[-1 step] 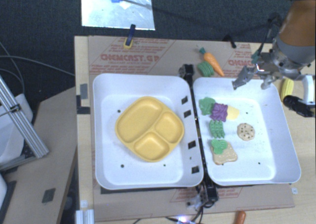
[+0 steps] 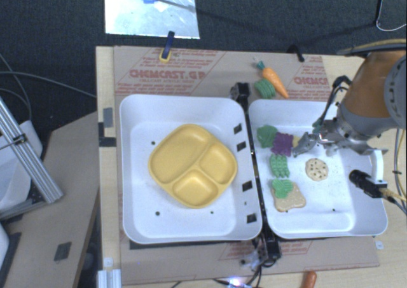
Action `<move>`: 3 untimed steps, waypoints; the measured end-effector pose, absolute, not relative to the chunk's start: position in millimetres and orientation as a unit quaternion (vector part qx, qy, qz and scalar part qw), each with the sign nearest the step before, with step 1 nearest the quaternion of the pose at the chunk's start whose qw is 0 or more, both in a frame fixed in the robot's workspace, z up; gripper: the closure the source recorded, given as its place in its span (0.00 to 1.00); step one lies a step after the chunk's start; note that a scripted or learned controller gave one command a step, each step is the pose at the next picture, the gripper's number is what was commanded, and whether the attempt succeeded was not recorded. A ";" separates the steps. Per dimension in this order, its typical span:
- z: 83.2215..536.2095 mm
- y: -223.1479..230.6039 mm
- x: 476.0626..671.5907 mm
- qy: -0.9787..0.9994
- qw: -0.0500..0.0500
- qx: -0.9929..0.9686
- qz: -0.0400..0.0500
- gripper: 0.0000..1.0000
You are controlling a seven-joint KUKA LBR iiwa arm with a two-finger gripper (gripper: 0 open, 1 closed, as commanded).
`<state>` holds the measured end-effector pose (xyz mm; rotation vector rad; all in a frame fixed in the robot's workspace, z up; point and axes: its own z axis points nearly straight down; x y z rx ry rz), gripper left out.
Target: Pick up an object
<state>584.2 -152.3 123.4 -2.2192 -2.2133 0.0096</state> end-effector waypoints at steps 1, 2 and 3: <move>84.5 -153.9 495.3 -0.705 0.000 -0.709 -0.001 0.00; 86.0 -120.4 592.8 -0.711 -0.004 -0.704 -0.004 0.00; 190.0 4.8 527.0 -0.712 0.000 -0.702 -0.003 0.00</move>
